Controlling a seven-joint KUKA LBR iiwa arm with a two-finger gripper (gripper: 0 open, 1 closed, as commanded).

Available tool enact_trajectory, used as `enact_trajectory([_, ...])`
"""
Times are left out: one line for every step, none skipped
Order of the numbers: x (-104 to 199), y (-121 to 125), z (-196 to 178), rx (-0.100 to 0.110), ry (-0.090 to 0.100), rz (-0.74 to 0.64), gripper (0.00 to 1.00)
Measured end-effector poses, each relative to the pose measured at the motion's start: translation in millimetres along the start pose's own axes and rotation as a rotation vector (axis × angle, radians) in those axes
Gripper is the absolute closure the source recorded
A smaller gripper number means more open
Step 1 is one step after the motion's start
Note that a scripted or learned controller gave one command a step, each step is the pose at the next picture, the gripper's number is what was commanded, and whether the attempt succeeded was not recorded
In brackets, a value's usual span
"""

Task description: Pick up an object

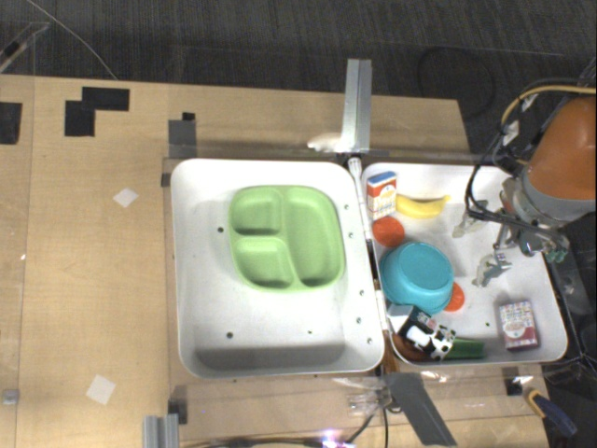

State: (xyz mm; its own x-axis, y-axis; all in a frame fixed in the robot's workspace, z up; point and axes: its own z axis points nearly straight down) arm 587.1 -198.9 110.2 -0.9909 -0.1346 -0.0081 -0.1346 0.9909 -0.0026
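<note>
1. The gripper [492, 267] hangs at the right of the frame over the right bin [550, 343]; whether it is open or closed cannot be told.
2. Candidates lie there: blue bowl [418, 275], banana [422, 206], red box [518, 325].
3. The green tray [284, 236] sits alone in the left bin [201, 325], probably as a drop spot.

Two white bins side by side: left bin [201, 278], right bin [550, 339]. Left bin: one green divided tray [284, 236]. Right bin: one small carton [381, 195], one banana [422, 206], one blue bowl [418, 274], two orange round pieces [388, 231] and [454, 297], one dark red box [517, 324], one black-and-white toy [429, 334], one green item [466, 349], kind unclear.
</note>
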Motion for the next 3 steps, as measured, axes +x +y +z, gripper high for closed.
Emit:
enact_trajectory([18.4, 29.4, 19.0, 0.004, -0.008, 0.029, 0.0])
enact_trajectory([72.1, 59.0, 16.4, 0.017, -0.019, 0.087, 0.0])
enact_trajectory([69.1, 55.5, 5.9, 0.023, -0.027, 0.084, 1.0])
